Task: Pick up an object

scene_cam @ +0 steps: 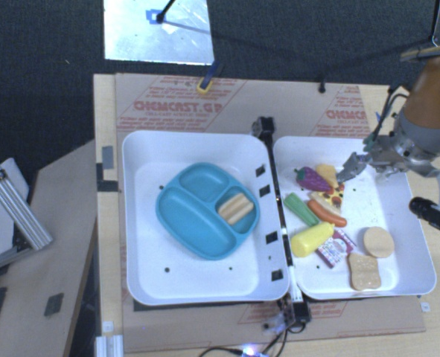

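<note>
Claw (350, 168) of grey metal, finger state unclear, above glossy purple eggplant (311, 178), smooth white bin (406, 236)

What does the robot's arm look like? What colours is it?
The arm is chunky and rounded, grey metal with a wide orange band just above the wrist. Thin cables run along its left side. At its end is a small grey gripper that narrows like a beak. A black piece sticks out below the arm, at the picture's right edge.
</note>
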### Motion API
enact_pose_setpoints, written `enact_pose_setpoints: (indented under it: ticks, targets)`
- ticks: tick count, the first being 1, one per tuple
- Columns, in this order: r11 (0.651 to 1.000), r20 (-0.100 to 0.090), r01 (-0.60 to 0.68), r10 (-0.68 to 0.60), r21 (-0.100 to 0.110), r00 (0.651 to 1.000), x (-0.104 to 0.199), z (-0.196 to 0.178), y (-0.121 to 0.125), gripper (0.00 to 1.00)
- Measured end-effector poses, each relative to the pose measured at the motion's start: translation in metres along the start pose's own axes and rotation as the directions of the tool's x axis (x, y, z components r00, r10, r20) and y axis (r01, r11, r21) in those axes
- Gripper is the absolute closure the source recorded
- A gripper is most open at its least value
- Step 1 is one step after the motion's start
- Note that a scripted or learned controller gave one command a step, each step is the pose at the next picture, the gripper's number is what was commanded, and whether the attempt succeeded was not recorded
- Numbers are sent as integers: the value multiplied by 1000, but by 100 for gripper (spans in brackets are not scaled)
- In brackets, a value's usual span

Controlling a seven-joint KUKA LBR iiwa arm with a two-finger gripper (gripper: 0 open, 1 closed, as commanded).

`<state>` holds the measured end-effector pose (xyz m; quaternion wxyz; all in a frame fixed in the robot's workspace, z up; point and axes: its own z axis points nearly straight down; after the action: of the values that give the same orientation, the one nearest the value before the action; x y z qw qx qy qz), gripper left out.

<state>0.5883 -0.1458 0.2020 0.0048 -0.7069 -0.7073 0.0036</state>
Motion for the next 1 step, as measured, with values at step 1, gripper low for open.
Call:
enact_pose_setpoints:
  ticks: [1]
  targets:
    - [1000,2,2,-2,-13,1000,0,-8,3,0]
